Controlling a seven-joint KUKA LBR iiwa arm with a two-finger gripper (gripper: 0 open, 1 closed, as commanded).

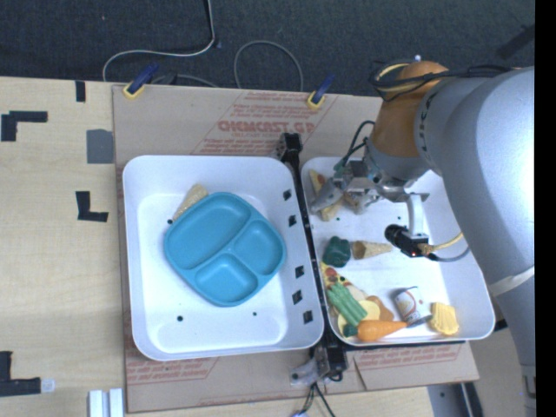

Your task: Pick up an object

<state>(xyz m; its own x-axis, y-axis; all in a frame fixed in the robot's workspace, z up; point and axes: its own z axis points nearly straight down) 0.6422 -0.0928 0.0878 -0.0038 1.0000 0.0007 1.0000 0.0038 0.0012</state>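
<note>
Near edge of right bin [476,315]: an orange carrot-shaped toy [380,329] lies along the front wall, with a yellow corn-like piece [444,318] at the front right corner and a small grey and red item [406,301] just behind them
Green pieces: a light green ridged toy [347,304] lies at the front left of the right bin, touching a cluster of small yellow, red and tan bits beside it
Middle of right bin: a dark green rounded toy [337,252] sits near the dividing wall, and a tan cone-shaped piece [372,249] lies just beside it on its right
Left bin [143,259]: a blue three-compartment tray [226,247] lies flat in the middle, turned at an angle; a tan piece [190,201] pokes out from under its far left edge
Claw [334,196]: down in the far left part of the right bin, near the dividing wall; whether it is released or clenched cannot be told, as its tips merge with tan and yellow bits there
Arm [473,146]: grey, with an orange band [400,120] above the wrist, reaching in from the right over the right bin
Counter [61,259]: light wood with black marks, a cardboard sheet [252,124] under both bins
Far edge: two clips, yellow [135,87] and blue [321,89], on the cardboard's back edge, with cables [208,33] on dark floor beyond
</note>
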